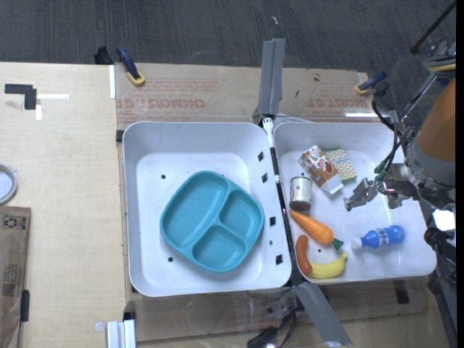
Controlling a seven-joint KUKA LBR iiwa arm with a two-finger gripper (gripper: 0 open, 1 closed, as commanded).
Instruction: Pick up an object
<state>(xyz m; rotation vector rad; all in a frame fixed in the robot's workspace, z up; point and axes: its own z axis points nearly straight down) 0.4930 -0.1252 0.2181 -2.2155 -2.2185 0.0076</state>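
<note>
The right bin (406,270) holds a small carton (320,168) with a green sponge-like packet (341,163) behind it, a metal can (300,193), an orange carrot (313,226), a red sausage-shaped piece (302,255), a yellow banana (328,266) and a blue bottle (380,237) lying on its side. My gripper (359,194) hangs over the middle of this bin, right of the can and above the bottle. Its fingers are spread and nothing sits between them.
The left bin (145,158) holds a blue three-compartment plate (212,221). A grey divider post (271,78) stands between the bins at the back. Yellow-and-blue clamps (130,67) sit on the cardboard behind. Cables trail at the right by the arm.
</note>
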